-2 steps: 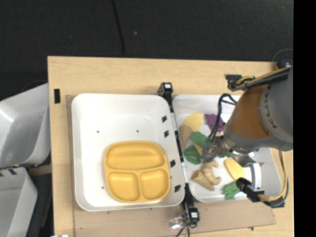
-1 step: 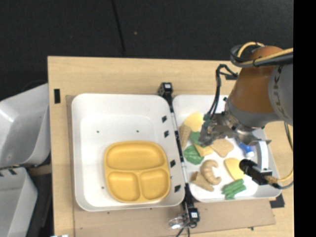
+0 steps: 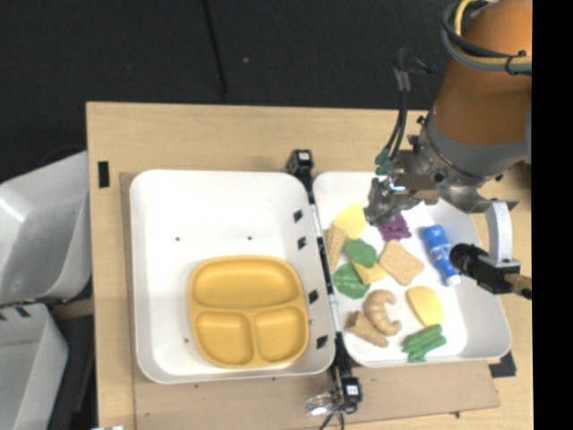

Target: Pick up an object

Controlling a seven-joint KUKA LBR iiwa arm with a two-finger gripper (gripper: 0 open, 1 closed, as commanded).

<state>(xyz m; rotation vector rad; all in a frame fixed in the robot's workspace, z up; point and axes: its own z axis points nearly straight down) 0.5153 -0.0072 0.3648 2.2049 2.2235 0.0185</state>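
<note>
The bench (image 3: 107,141) carries two shallow white bins side by side. The left bin (image 3: 161,204) holds a yellow three-compartment tray (image 3: 248,311), which lies flat toward the near side of that bin.

The right bin (image 3: 488,330) holds a cluster of toy food items. A yellow piece (image 3: 351,220) lies near the far left of the cluster, with a waffle cone piece (image 3: 335,240) just beside it against the bin's left wall. Two green leafy pieces sit below these: one (image 3: 363,253) near the centre, the other (image 3: 348,280) closer to the divider. A tan cracker (image 3: 399,262) lies just to the right of them. A croissant (image 3: 384,310) lies nearer the front, with a brown piece (image 3: 363,329) touching its left end. A yellow lemon-like piece (image 3: 426,305) lies to the right of the croissant, and a green pea pod (image 3: 423,341) lies at the front edge. A blue bottle-shaped item (image 3: 437,249) lies toward the right side. A purple grape cluster (image 3: 393,228) sits at the far side of the cluster.

The arm reaches in from the right, its orange band (image 3: 488,70) high over the right bin. The gripper (image 3: 383,206) is positioned low over the far part of the right bin, directly beside the purple grape cluster and the yellow piece. Its state, open or closed, cannot be determined from this angle, and no item can be confirmed as held.
</note>
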